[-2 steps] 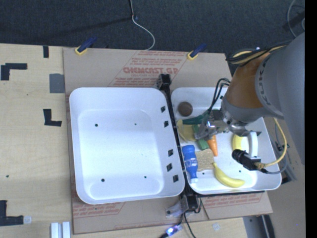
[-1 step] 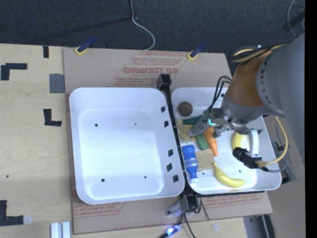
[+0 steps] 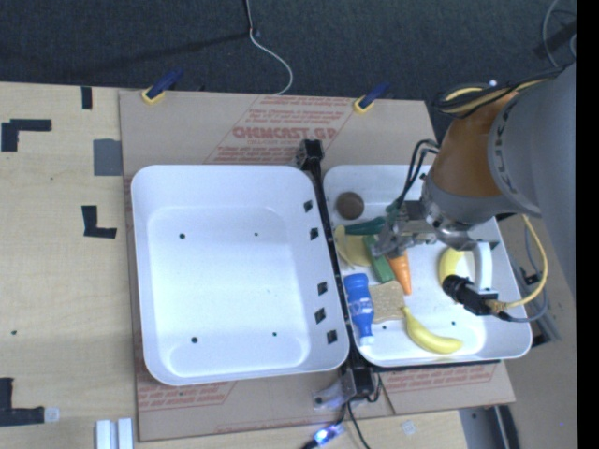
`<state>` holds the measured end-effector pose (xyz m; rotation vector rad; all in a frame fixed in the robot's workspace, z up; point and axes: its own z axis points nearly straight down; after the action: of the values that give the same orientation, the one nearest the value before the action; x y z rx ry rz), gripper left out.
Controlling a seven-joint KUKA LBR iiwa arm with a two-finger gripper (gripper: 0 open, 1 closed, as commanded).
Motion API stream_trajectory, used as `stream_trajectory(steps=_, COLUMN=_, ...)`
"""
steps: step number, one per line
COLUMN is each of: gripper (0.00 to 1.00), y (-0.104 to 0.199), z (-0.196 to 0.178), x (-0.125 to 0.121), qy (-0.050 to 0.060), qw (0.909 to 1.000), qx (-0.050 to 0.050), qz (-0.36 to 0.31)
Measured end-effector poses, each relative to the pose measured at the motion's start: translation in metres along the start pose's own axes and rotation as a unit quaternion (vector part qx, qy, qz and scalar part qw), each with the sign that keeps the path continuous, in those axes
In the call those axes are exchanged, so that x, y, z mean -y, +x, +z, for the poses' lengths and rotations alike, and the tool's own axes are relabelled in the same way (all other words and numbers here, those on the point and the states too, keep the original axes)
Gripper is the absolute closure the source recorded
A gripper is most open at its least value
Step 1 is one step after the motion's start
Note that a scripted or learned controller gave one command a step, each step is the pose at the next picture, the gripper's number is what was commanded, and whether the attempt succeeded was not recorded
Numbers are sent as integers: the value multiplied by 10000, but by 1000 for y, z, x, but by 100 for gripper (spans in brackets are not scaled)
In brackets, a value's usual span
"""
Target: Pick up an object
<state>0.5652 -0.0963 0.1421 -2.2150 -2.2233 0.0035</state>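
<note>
My gripper (image 3: 389, 239) is low in the right bin (image 3: 496, 349), over a cluster of items near its left wall. Right under it lie a green object (image 3: 382, 267) and an orange carrot (image 3: 401, 272). A pale yellow piece (image 3: 352, 249) sits just to its left. A brown round object (image 3: 349, 204) lies in the bin's far left corner. A blue bottle (image 3: 358, 304) lies along the left wall, with a tan square (image 3: 387, 299) beside it. A banana (image 3: 431, 336) rests near the front edge. Another yellow fruit (image 3: 451, 264) lies to the right of the carrot.
The left bin (image 3: 225, 269) stands beside the right one, and a black divider clip (image 3: 310, 153) sits where their far corners meet. Both bins rest on a cardboard sheet (image 3: 271, 129). The arm (image 3: 487, 157) covers the right bin's far right part.
</note>
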Motion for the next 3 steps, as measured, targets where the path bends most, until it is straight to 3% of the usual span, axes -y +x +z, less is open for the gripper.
stream_trajectory(steps=1, gripper=0, y=0, z=0, x=0, qy=3, qw=10000, qx=0, qz=2)
stream_trajectory(steps=2, gripper=0, y=-5, z=51, x=3, qy=-82, qw=10000, qx=43, qz=27)
stream_trajectory(steps=3, gripper=100, y=-5, z=37, x=1, qy=-108, qw=9999, qx=40, qz=20)
